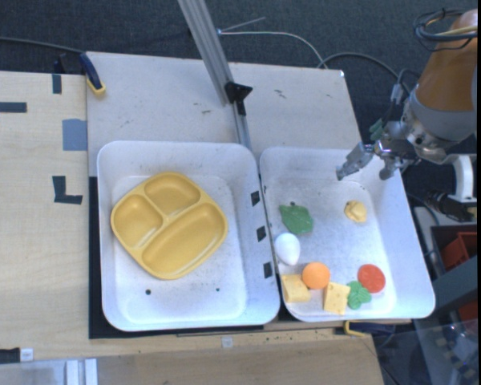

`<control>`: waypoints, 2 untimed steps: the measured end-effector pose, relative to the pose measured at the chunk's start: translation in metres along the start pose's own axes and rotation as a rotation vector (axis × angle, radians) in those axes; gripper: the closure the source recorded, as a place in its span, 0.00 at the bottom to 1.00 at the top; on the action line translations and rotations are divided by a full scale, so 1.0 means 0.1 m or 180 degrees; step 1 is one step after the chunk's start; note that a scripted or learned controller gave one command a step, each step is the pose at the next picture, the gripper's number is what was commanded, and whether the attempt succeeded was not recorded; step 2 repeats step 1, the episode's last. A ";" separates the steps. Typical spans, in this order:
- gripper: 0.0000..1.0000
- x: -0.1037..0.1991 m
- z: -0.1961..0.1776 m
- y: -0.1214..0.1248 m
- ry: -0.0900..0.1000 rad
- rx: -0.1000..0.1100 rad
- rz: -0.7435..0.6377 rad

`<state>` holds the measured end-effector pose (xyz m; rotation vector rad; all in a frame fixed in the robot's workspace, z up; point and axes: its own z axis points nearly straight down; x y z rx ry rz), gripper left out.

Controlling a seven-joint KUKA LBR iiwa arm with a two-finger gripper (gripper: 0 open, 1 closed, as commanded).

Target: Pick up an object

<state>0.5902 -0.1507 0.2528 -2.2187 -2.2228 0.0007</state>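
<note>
objects: small food toys, among them a white egg (287,248) and an orange ball (315,276), in right bin (401,215)
pincer (369,160): released, grasping nothing, above that bin's far edge
left bin (112,215): yellow divided plate (169,224)

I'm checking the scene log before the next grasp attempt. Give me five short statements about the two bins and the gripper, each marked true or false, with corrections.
1. The yellow divided plate lies in the left bin. True.
2. The gripper holds the orange ball. False: the ball lies in the right bin, apart from the gripper, which is above that bin's upper edge.
3. The white egg sits just below the green leafy piece. True.
4. The red round piece lies on the plate. False: it is in the right bin.
5. The small yellow piece is the item nearest the gripper. True.
</note>
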 end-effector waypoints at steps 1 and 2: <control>0.00 -0.33 1.09 -0.61 0.0003 0.0035 0.0018; 0.00 -0.33 1.09 -0.61 0.0003 0.0035 0.0018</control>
